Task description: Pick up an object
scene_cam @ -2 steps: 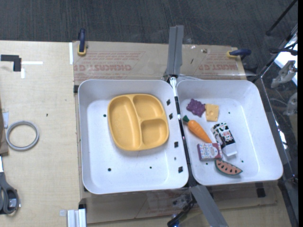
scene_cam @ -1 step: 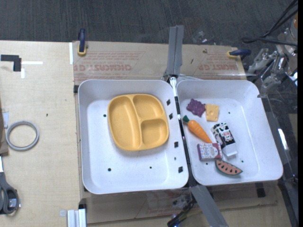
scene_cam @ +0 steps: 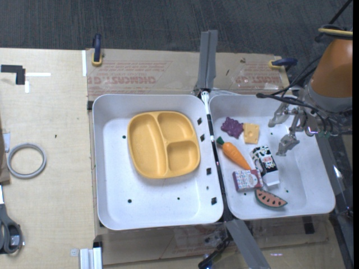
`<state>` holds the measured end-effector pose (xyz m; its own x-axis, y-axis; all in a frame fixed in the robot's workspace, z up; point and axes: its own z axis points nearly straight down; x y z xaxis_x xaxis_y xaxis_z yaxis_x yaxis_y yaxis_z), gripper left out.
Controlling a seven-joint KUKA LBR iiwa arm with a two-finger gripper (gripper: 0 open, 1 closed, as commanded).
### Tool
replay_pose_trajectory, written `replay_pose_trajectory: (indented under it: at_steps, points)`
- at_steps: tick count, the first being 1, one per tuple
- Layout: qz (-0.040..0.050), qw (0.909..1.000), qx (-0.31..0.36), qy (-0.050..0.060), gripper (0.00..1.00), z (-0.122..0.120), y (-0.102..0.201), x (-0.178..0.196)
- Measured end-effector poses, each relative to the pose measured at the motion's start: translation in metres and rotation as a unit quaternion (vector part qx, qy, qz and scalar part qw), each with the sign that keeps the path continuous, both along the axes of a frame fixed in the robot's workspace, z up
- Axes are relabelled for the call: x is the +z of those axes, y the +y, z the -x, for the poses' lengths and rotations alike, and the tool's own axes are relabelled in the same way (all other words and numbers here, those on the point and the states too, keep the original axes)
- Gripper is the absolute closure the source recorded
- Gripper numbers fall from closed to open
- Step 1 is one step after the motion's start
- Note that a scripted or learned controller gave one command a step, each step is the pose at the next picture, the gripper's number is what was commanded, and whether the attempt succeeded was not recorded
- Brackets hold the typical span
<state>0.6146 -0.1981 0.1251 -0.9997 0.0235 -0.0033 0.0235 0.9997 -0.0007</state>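
The right bin (scene_cam: 314, 198) holds several toy foods: purple grapes (scene_cam: 231, 126), a yellow cheese wedge (scene_cam: 252, 133), an orange carrot (scene_cam: 236, 155), a black-and-white milk carton (scene_cam: 265, 163), a small pink carton (scene_cam: 245, 180) and a watermelon slice (scene_cam: 271, 199). My gripper (scene_cam: 282, 131) hangs over the right half of that bin, to the right of the cheese and above the milk carton in the view. Its two fingers stand apart, open, and nothing is between them.
In the left bin (scene_cam: 112, 200) lies a yellow divided plate (scene_cam: 164, 143). A metal divider (scene_cam: 207, 60) runs between the bins at the back. On the wooden bench at the left are a grey tape ring (scene_cam: 25, 160) and scissors (scene_cam: 10, 234).
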Motion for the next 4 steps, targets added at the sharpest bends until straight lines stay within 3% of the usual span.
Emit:
replay_pose_trajectory:
  at_steps: [1, 2, 3, 4]
  points:
    - [-0.0002, 0.9859, -0.167, -0.001, 0.0, -0.016, 0.024, -0.031]
    - [0.0005, 0.9863, -0.165, -0.004, 1.0, -0.017, 0.025, -0.02]
    - [0.0004, 0.9862, -0.165, -0.004, 0.0, -0.017, 0.025, -0.02]
    - [0.0013, 0.9865, -0.164, -0.007, 1.0, -0.019, 0.026, -0.009]
